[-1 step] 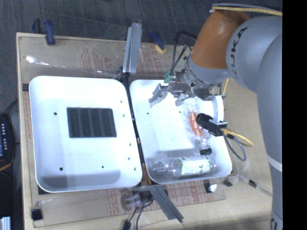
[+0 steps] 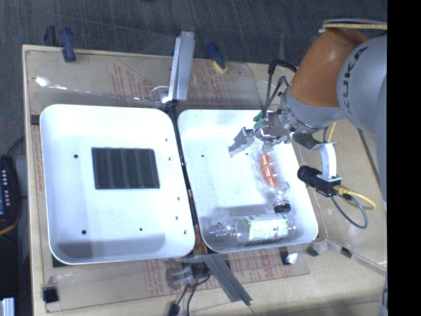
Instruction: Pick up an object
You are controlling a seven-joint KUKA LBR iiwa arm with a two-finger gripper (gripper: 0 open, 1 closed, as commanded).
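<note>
**End effector poised over the right bin, above an orange-filled bottle**

The end effector (image 2: 253, 139) sits over the upper middle of the right bin (image 2: 210, 176), reaching in from the grey arm (image 2: 358, 78) with its orange band at the right. Its metal parts form a cluster, with one pale piece jutting to the left. Whether it is released or clenched I cannot tell; nothing can be made out between its tips.

Just below it lies a clear plastic bottle with orange contents (image 2: 270, 173), stretched down the right side of the bin, its dark cap toward the lower right. The upper end of the bottle reaches up beneath the end effector, though contact cannot be judged from this slant.

A second clear bottle with a pale label (image 2: 253, 230) lies crosswise along the near wall of the same bin, close beside the cap of the first.

The left bin (image 2: 59, 176) holds a dark ribbed rectangular panel (image 2: 125, 168), lying flat toward its upper middle, well apart from the bottles.

Both bins rest side by side on the worktop (image 2: 99, 78), which is covered with a printed sheet. A grey metal bar (image 2: 181, 64) stands at the far edge between the bins. Blue clamps (image 2: 66, 43) grip the far edge. A black-and-yellow cable (image 2: 342, 193) loops just beside the right bin's outer wall.
</note>
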